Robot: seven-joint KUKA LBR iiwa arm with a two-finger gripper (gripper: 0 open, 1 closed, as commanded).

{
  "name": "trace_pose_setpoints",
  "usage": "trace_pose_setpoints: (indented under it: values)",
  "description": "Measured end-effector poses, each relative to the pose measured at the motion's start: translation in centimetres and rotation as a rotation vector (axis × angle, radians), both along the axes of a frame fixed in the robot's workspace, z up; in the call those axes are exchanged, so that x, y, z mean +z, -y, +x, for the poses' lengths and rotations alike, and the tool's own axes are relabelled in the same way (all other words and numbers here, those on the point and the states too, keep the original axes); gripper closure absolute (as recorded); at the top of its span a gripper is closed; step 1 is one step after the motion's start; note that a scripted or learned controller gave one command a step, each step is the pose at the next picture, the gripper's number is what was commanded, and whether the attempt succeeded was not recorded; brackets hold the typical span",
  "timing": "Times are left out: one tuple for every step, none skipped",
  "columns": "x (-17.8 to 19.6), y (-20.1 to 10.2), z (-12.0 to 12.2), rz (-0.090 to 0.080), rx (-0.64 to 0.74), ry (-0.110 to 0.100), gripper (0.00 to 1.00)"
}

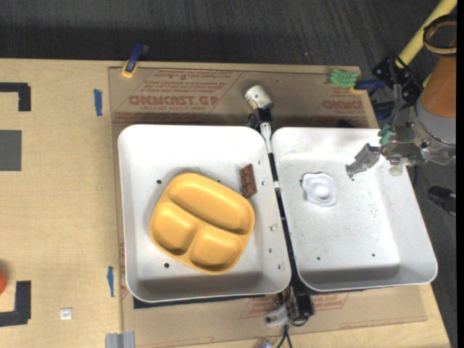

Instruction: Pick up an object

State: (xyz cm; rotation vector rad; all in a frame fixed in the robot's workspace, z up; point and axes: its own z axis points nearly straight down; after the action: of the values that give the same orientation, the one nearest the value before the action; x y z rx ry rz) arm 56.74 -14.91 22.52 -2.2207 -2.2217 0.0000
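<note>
A yellow divided plate (202, 222) lies in the left bin (138, 194), and a small brown block (248, 180) sits just off its upper right corner. A small white, roundish piece (319, 189) rests in the upper left part of the right bin (377, 252). My gripper (375, 161) hangs over the right bin's upper right area, to the right of the white piece and apart from it. I see nothing held in it.
A dark divider (275, 194) runs between the two bins. A white knob (256, 96) stands behind them on the cardboard sheet. Blue (133, 59) and green (342, 78) clamps hold the sheet's back corners. Cables and arm hardware (435, 122) crowd the right side.
</note>
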Motion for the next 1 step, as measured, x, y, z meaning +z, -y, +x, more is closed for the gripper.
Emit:
trace_pose_setpoints:
  values:
    - [-13.99,-4.14,0.48,0.000,0.023,0.001,0.00]
